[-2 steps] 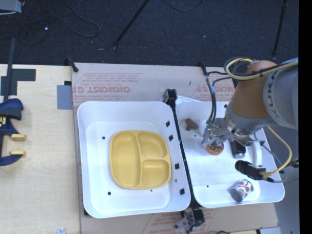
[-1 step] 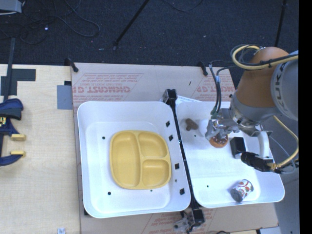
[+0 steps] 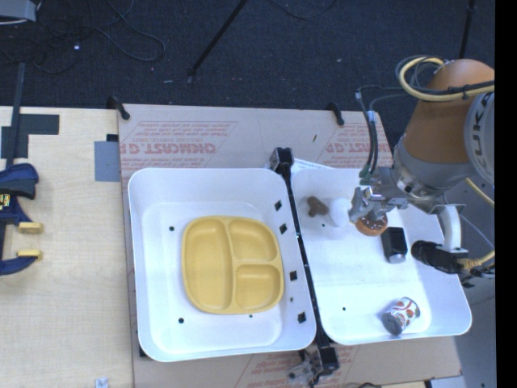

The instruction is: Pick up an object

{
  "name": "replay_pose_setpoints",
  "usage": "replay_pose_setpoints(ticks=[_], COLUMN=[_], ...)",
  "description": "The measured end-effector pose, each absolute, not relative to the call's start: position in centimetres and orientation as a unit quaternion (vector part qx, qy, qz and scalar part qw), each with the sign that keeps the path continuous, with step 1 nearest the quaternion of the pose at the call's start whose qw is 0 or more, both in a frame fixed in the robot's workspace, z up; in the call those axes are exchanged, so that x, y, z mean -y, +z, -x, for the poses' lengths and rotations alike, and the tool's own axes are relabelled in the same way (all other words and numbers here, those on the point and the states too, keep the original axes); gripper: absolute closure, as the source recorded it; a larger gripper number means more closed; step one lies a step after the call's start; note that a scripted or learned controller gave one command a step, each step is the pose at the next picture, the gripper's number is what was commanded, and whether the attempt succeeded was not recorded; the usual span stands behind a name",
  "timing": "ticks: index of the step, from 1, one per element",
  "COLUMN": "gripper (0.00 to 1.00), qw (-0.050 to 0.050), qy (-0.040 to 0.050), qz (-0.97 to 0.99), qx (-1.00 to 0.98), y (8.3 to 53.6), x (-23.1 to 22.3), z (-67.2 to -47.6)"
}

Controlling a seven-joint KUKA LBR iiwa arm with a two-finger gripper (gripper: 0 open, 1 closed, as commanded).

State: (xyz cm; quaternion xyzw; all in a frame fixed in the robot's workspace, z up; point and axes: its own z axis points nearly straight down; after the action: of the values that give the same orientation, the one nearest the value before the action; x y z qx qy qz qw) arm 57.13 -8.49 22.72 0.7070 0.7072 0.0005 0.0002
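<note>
Camera view: gripper (image 3: 367, 213) hangs low in the right bin (image 3: 440, 318), over its upper part; I cannot tell how it is set. Round orange-brown object (image 3: 372, 225) lies just under it, touching or nearly so. Black block (image 3: 394, 244) lies just beside, to the lower right.

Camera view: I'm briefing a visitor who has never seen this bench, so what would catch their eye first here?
Most striking is the yellow divided plate, lying alone in the left white bin. Next, the grey arm's orange band at the right, with the gripper low over the right white bin near a small brown object. A crumpled can lies near that bin's front corner.
</note>
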Motion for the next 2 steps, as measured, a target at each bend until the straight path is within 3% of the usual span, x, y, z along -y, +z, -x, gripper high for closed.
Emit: replay_pose_setpoints(ticks=[2], gripper=[1.00], qw=[-0.001], qy=[-0.0002], qz=[-0.706], qx=[-0.708], y=[24.1], x=[-2.1], z=[-59.0])
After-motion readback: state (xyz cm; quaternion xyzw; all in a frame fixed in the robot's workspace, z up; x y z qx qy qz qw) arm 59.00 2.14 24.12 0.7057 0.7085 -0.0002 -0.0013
